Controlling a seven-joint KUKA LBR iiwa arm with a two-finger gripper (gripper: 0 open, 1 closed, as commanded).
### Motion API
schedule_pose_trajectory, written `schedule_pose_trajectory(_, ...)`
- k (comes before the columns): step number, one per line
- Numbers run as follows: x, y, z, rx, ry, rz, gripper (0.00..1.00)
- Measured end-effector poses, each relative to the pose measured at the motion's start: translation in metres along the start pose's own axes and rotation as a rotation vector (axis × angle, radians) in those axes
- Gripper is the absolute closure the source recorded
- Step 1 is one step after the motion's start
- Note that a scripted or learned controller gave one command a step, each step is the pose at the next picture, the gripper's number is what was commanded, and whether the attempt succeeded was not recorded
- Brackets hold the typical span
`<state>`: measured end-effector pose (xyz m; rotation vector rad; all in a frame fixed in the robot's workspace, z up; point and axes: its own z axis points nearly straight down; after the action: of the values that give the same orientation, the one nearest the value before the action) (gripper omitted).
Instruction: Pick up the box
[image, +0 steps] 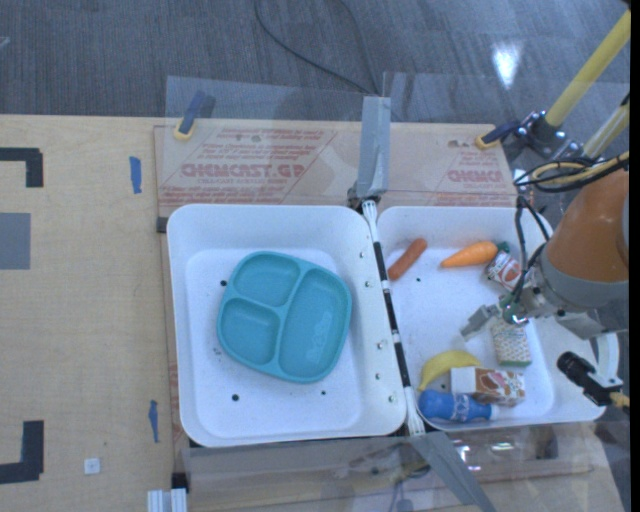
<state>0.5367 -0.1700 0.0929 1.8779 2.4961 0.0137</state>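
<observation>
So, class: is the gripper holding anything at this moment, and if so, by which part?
Cannot be told. The gripper sits low in the right bin, just above a small box, but no item is visibly between its fingers.

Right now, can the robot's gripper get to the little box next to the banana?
Probably yes. The box lies flat near the front of the right bin, uncovered from above, and the gripper hovers just behind it. The banana and blue bottle crowd it, which could make gripping awkward.
</observation>
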Motion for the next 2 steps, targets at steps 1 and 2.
schedule_pose_trajectory(1, -0.024, -0.060, -0.001, 0.000, -0.004, -0.169, 0.00)
schedule_pose_trajectory(2, -0.021, -0.058, -0.012, -0.002, 0.001, -0.172, 1.00)
